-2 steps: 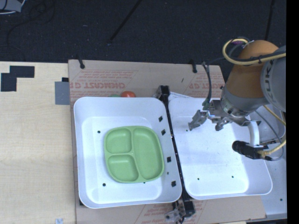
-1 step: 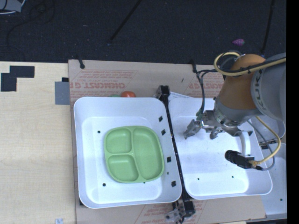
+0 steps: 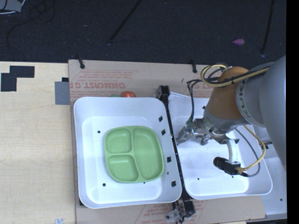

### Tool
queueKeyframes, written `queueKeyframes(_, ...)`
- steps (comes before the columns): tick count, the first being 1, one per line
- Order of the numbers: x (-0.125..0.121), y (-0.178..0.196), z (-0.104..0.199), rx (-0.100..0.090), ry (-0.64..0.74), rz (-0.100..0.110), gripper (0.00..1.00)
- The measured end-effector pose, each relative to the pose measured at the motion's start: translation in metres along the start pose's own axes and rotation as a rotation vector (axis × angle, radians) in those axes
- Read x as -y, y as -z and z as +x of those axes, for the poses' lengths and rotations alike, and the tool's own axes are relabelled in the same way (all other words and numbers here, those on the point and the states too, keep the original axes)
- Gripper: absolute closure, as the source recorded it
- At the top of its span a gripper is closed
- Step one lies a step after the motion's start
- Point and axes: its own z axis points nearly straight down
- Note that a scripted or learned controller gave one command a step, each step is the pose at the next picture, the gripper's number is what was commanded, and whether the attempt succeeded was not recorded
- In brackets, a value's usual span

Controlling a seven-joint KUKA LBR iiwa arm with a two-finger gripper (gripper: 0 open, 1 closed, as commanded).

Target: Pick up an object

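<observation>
In the left bin [image 3: 88, 120], centred: green divided plate [image 3: 134, 154], lying flat | judged light, stiff, slick plastic; take by raised rim | pincer [image 3: 187, 133] over right bin [image 3: 261, 185], near its left wall; spread or pressed together: cannot tell.

Light-green divided plastic plate [image 3: 134, 153], smooth, slightly glossy; two white shallow plastic bins [image 3: 88, 125], smooth, sheen; brown printed cardboard sheet [image 3: 100, 80] at 12 o'clock, matt.
</observation>
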Motion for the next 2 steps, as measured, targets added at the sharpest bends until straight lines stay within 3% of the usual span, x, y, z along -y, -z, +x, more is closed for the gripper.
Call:
queueKeyframes(1,0.001,0.0,0.0,0.0,-0.006,-0.003,0.0)
queueKeyframes(2,0.001,0.01,-0.002,0.0,-0.011,-0.002,1.0)
